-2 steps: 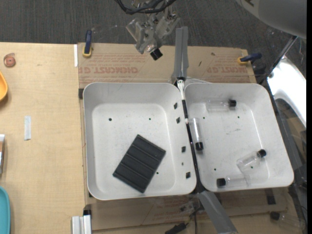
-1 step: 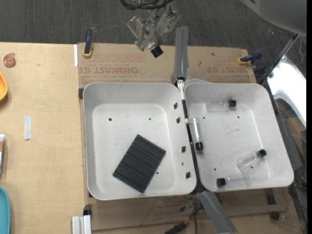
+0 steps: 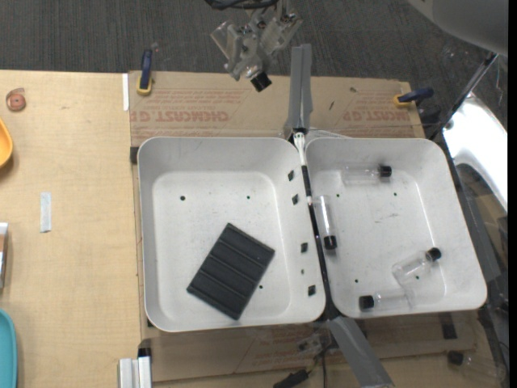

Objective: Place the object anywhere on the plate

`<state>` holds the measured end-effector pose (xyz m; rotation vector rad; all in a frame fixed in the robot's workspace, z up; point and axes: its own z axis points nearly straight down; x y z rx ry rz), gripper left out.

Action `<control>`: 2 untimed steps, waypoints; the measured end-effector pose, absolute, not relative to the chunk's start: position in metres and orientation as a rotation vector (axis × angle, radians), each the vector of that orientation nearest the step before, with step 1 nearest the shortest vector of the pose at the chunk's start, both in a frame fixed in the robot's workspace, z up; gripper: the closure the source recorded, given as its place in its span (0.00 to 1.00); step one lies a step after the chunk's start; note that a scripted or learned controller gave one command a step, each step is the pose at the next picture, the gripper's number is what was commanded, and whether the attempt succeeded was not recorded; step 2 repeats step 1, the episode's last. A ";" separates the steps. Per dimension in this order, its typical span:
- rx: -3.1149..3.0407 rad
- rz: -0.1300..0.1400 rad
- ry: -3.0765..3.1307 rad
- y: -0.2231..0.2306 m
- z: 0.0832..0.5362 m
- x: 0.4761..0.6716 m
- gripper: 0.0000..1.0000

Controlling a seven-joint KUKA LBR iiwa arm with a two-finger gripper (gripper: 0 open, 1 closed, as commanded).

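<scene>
Dark plate in the white left bin

Ribbed charcoal plate (image 3: pixel 232 270); white bins (image 3: pixel 161 217); clear, black-capped tubes (image 3: pixel 325 225) right of the plate; tan tabletop (image 3: pixel 65 257).

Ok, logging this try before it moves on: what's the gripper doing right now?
Gripper: up above the bins' far edge, nothing seen in it; open or shut cannot be told.

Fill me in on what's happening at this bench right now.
Nothing is being handled at this moment. A dark ribbed plate lies flat and tilted in the left bin. The right bin holds four clear tubes with black caps: one near the back, one along the divider, one at front right and one along the front wall. The gripper hangs beyond the bins, over the cardboard, with nothing between its fingers.
</scene>
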<state>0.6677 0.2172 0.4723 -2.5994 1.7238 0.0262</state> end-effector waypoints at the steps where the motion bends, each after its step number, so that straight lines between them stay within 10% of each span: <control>1: -2.589 0.033 1.732 0.216 0.479 0.670 1.00; 2: -2.589 0.033 1.732 0.216 0.479 0.670 1.00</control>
